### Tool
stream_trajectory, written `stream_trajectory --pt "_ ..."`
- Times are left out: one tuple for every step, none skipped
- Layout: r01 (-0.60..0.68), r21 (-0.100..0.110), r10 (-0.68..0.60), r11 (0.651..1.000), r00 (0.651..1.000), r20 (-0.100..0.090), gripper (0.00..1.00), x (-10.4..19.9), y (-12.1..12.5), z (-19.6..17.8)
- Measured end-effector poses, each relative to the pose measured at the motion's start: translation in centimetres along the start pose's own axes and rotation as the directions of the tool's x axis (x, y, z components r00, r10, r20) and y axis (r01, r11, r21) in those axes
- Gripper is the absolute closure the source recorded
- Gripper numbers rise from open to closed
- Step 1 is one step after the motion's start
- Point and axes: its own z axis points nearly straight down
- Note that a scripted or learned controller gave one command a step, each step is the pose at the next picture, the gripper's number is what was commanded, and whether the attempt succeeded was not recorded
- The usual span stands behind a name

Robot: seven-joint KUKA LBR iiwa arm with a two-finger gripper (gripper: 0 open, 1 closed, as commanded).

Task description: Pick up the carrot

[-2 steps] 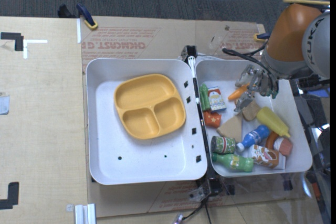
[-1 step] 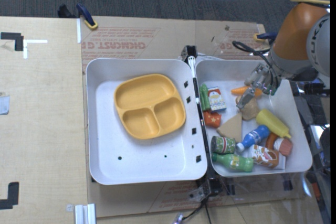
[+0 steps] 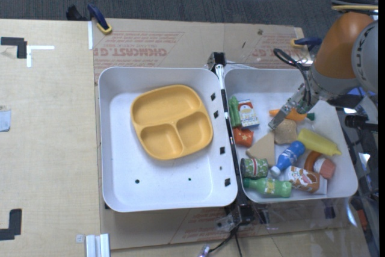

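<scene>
The carrot (image 3: 291,110) is a small orange piece with a green tip, lying in the upper middle of the right bin (image 3: 264,88). It is partly hidden by my gripper (image 3: 287,112), which has come down right on top of it from the arm at the right. The gripper's dark tip reaches to the carrot's left, beside a brown potato-like lump (image 3: 286,131). From this angle I cannot make out whether the carrot is held.
Toys crowd the right bin: a green vegetable (image 3: 233,110), a red-and-white carton (image 3: 247,113), a tomato (image 3: 243,137), a yellow piece (image 3: 319,141), a blue bottle (image 3: 289,155), a green can (image 3: 254,167), a ketchup bottle (image 3: 304,177). The left bin (image 3: 120,177) holds a yellow divided plate (image 3: 172,121).
</scene>
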Motion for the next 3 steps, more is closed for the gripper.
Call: stream_trajectory --pt "-0.23 -0.001 0.23 0.973 0.973 0.002 0.0 -1.5 3.1 0.0" --pt "-0.229 0.001 0.229 0.973 0.973 0.0 0.0 1.8 -1.0 0.0" --pt "-0.225 0.0 0.225 0.974 0.974 0.004 1.0 1.7 -0.9 -1.0"
